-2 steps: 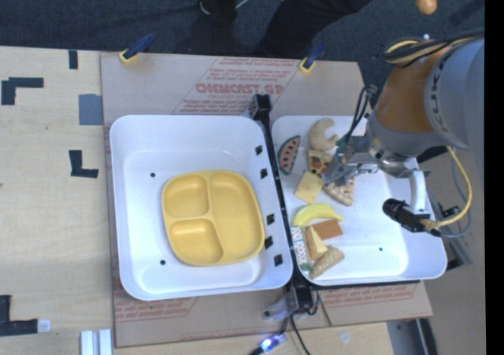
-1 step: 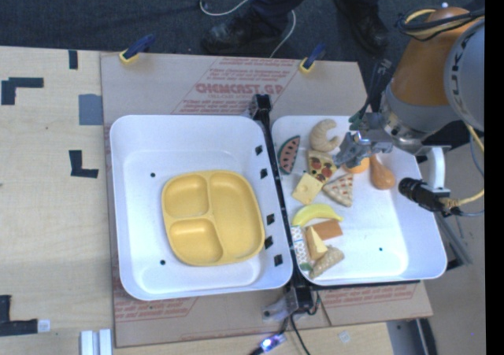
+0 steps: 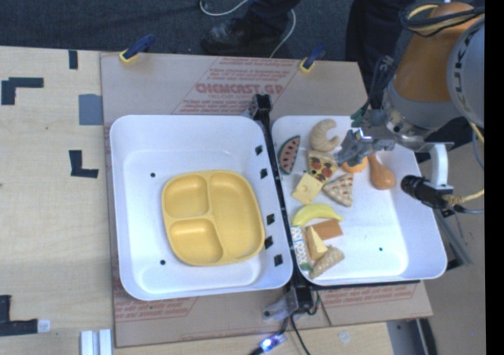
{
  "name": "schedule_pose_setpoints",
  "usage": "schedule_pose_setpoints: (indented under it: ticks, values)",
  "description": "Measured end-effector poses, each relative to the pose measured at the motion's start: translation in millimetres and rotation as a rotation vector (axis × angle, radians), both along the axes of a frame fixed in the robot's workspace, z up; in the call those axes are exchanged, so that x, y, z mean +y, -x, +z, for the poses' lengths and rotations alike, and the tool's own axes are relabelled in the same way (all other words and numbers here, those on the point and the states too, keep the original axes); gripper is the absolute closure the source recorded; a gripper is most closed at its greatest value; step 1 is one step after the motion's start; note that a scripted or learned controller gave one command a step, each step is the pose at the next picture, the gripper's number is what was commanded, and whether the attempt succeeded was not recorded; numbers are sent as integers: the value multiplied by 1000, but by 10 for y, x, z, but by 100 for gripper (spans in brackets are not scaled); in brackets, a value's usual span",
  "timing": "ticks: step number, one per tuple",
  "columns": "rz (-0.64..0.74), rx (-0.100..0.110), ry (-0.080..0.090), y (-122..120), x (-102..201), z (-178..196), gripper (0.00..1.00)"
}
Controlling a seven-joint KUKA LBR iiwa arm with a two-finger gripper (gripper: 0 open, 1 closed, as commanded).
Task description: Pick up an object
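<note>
Your pincer (image 3: pixel 352 150) hangs low in the shallow white right bin (image 3: pixel 409 247). A small orange toy piece (image 3: pixel 356 164) lies right beneath it. You can't tell its grip.

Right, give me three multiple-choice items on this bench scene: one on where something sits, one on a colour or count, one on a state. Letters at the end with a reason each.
1. Where does the yellow divided plate lie?
A. in the left bin
B. in the right bin
C. on the cardboard outside the bins

2. How many compartments does that plate have?
A. two
B. three
C. five

3. Where is the gripper at this moment?
A. over the left bin
B. outside both bins
C. low over the food pieces in the right bin

Answers: 1 A, the plate rests on the floor of the left bin. 2 B, two smaller sections on the left and one long section on the right. 3 C, it hangs over the right bin, beside the croissant and the orange piece.
</note>
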State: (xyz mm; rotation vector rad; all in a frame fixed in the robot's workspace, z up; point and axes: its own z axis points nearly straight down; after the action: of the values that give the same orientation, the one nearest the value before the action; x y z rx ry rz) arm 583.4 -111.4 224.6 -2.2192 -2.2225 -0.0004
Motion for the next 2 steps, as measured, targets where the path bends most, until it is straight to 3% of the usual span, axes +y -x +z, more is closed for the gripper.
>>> schedule_pose_setpoints:
  ticks: [2]
  values:
    - [3, 4, 0, 532, 834, -152, 100]
